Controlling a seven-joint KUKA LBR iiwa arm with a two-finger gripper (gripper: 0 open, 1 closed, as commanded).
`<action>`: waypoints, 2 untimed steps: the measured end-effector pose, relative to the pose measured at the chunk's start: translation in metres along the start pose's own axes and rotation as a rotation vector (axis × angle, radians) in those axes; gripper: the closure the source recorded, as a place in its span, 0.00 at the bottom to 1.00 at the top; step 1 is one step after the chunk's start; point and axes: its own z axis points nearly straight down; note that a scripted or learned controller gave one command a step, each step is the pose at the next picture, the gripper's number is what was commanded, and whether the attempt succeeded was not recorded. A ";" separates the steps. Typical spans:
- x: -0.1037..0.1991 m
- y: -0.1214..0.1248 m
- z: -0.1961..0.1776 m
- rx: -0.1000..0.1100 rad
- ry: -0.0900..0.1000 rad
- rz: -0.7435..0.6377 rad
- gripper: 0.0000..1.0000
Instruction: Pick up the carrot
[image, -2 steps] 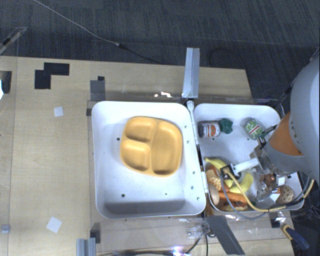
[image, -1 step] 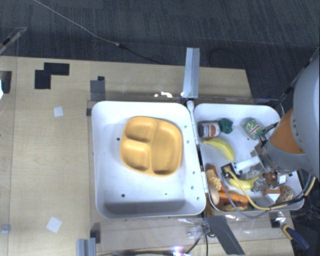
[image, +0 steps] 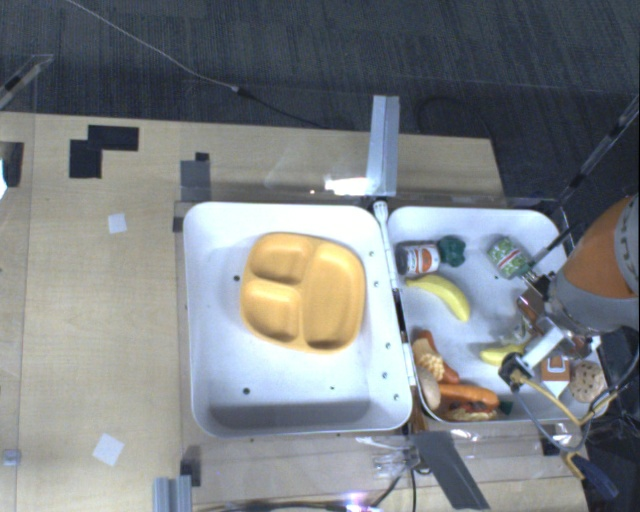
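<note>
The carrot (image: 449, 375) is a short orange-red piece near the front left corner of the right bin (image: 470, 215). It lies between a pale bumpy bread-like piece (image: 428, 358) and a hot dog in a bun (image: 469, 400), touching both. My gripper (image: 527, 314) hangs over the right half of the same bin, right of the carrot and apart from it. Just below the gripper sits a small yellow banana-like piece (image: 497, 353). Nothing shows held in the gripper.
The right bin also holds a larger banana (image: 444, 295), a small jar with a red label (image: 419, 260), a dark green item (image: 453, 250), a green packet (image: 510, 257) and a cookie (image: 586, 381). The left bin (image: 210, 330) holds a yellow divided plate (image: 303, 291).
</note>
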 end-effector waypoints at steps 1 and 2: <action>-0.011 -0.002 -0.006 0.012 -0.001 -0.334 1.00; 0.050 -0.057 0.001 -0.025 -0.007 -0.282 1.00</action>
